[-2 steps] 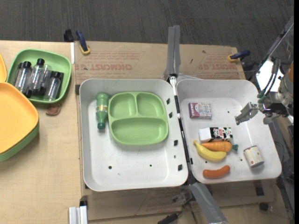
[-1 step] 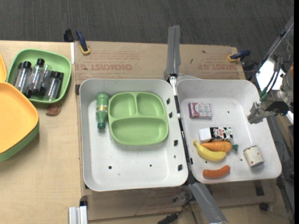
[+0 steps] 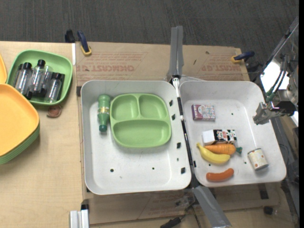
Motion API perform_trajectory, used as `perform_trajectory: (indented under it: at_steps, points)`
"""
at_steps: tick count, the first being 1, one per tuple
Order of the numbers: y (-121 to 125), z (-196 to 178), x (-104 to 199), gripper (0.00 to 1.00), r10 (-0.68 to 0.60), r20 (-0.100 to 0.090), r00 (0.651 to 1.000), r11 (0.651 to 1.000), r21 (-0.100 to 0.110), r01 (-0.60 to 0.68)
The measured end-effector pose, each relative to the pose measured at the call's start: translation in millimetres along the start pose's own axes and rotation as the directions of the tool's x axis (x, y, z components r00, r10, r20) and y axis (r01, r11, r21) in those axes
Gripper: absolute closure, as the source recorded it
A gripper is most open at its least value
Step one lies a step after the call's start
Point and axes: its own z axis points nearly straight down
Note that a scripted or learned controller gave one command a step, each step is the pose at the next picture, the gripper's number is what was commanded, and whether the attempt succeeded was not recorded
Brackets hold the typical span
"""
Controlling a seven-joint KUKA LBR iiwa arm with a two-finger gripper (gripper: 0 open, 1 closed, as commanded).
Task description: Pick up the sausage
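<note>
The sausage (image 3: 220, 175) is a short orange-red link lying flat near the front edge of the right bin (image 3: 237, 95). My gripper (image 3: 263, 113) hangs at the right rim of that bin, well behind and to the right of the sausage and apart from it. Nothing is visibly held. A yellow banana (image 3: 213, 156) lies just behind the sausage.
Also in the right bin are a carrot (image 3: 221, 149), a small black-and-white carton (image 3: 218, 137), a pink box (image 3: 203, 111) and a small can (image 3: 258, 159). The left bin (image 3: 133, 175) holds a green divided plate (image 3: 140, 120) and a green bottle (image 3: 103, 112).
</note>
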Motion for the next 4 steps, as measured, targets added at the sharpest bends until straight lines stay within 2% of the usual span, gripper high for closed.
perform_trajectory:
  at_steps: [1, 2, 3, 4]
  points:
    - [-18, 40, -46, 1.0, 0.318, -0.003, 0.948, 0.948, -0.002, -0.318]
    - [-18, 133, -71, 1.0, 0.775, -0.004, 0.633, 0.633, 0.003, -0.775]
    - [3, 188, -51, 1.0, 0.881, -0.004, 0.473, 0.473, 0.002, -0.881]
    - [-16, 207, -81, 1.0, 0.978, -0.005, 0.208, 0.208, 0.007, -0.978]
